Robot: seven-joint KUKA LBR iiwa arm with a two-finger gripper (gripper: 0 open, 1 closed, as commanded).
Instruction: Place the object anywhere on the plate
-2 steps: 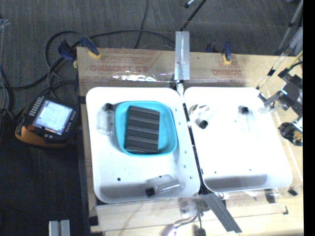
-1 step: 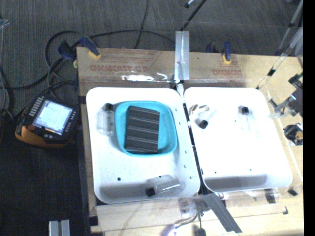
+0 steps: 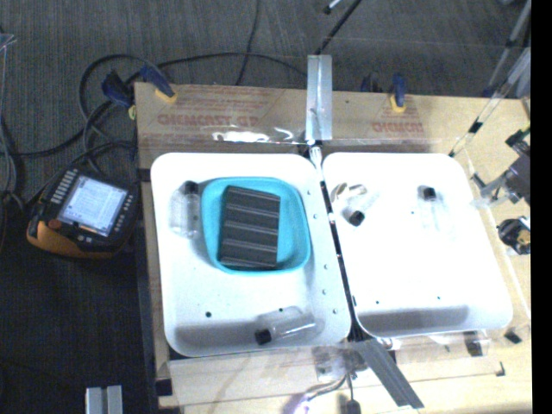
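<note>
- We look down at a slant from above the bench [image 3: 216, 115].
- We take in both white bins [image 3: 336, 231], set some way back from them.

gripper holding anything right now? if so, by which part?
Cannot be told. The arm sits at the right edge, its fingers hidden. The dark grey block lies on the blue plate in the left bin, untouched.
</note>
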